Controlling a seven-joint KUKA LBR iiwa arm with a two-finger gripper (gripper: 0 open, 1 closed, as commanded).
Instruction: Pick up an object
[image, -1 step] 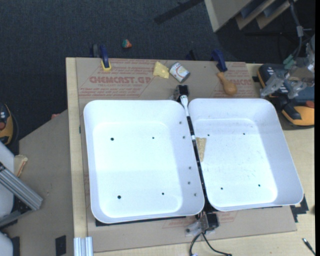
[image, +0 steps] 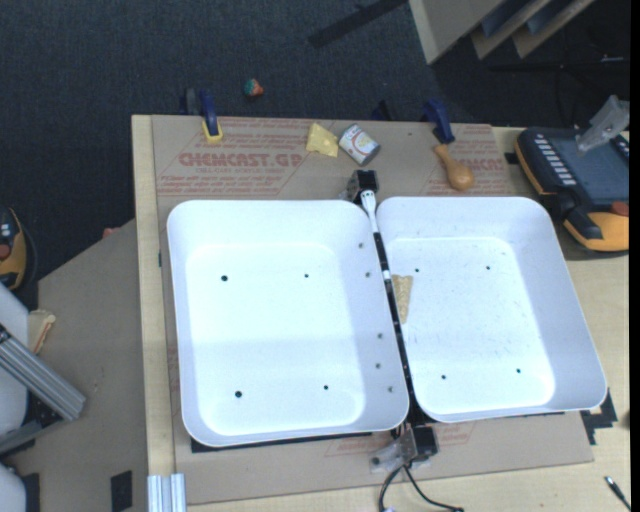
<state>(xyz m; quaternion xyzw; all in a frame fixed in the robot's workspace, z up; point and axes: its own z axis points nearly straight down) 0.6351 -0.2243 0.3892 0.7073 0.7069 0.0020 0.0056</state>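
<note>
tan piece: at the right bin's left wall, left part tucked under the bin rims, shape unclear
small box: on the counter behind the bins, print too small to read
yellow scrap: beside the box, too small to tell what it is
handheld unit: cut off by right edge
metal rail: cut off by left edge
cable: runs off the bottom edge

A yellow wedge and wooden-handled tool lie on the bench behind the bins.
</note>
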